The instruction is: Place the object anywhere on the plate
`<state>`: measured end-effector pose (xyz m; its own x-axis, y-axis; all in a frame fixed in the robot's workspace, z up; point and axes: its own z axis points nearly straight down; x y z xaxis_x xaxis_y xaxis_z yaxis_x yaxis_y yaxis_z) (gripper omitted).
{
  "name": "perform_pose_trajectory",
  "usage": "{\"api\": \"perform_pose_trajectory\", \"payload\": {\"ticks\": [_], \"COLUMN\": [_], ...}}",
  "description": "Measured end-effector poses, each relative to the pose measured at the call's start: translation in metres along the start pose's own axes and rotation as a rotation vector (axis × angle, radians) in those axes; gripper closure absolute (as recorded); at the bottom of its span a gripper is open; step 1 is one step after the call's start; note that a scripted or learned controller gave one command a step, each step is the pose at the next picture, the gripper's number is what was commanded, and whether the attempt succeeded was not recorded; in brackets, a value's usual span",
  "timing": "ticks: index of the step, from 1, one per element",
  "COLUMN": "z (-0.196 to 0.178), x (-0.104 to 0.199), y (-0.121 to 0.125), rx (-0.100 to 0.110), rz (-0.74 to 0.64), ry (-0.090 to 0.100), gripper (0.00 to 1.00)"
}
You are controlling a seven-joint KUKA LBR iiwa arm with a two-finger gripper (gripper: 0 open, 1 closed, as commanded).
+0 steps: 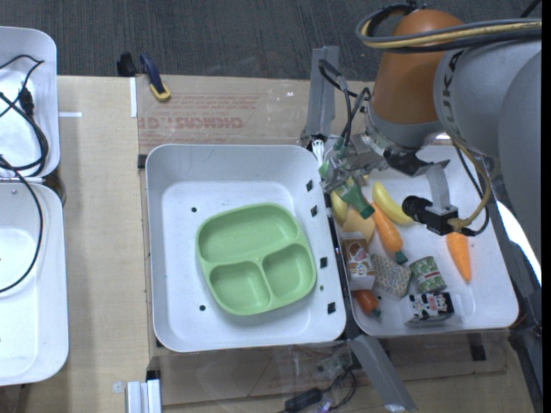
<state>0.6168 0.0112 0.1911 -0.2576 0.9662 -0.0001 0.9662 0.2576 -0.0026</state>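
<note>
A light green plate (256, 258) with three compartments lies in the left white bin (160, 256), with nothing on it. My gripper (346, 177) hangs low over the upper left corner of the right bin (498, 304), close to the wall between the two bins. Directly beneath and beside it lie a yellow toy fruit (354, 218) and a yellow banana (390, 205). The wrist and cables hide the gripper's tip, and I see no object clearly held in it.
The right bin also holds an orange carrot (387, 234), a second carrot (461, 257), a small box (360, 265), a green can (426, 274), a black-and-white carton (430, 306) and a red piece (368, 301). A black fixture (428, 212) juts over this bin.
</note>
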Motion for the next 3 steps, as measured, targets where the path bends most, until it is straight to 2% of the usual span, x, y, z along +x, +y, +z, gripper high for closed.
{"api": "perform_pose_trajectory", "payload": {"ticks": [1,2,3], "z": [0.000,0.000,-0.013], "x": [0.070,0.070,0.043], "y": [-0.027,-0.027,0.007], "rx": [0.000,0.000,-0.002], "rz": [-0.157,-0.157,-0.008], "ry": [0.000,0.000,-0.002], "gripper": [1.00,0.00,0.00]}}
